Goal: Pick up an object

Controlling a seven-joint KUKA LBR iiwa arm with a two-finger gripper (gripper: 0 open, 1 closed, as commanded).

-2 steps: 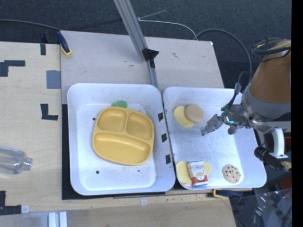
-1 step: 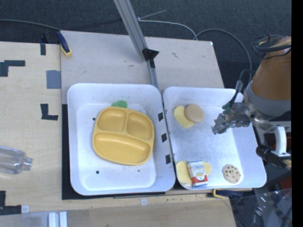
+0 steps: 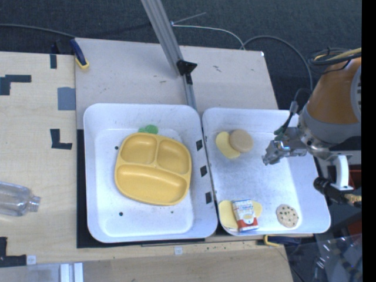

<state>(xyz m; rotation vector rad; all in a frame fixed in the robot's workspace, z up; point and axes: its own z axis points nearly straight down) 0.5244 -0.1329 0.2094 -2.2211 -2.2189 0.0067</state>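
Observation:
The right bin (image 3: 258,181) holds a tan round bun resting on a yellow piece (image 3: 233,143) at its upper left. Along its front edge lie a small red and white carton on a yellow disc (image 3: 244,214) and a chocolate-chip cookie (image 3: 287,215). My gripper (image 3: 274,153) hangs over the right bin's upper right part, to the right of the bun and apart from it. Nothing shows between its fingers. The left bin (image 3: 100,175) holds a yellow divided plate (image 3: 154,168) with a green bit (image 3: 149,129) peeking out behind it.
A metal pole (image 3: 166,34) slants across the bench behind the bins. A clear plastic bottle (image 3: 16,198) lies on the wooden table at far left. A blue and yellow clamp (image 3: 79,53) sits at the bench's back left corner. Cables run at the right.

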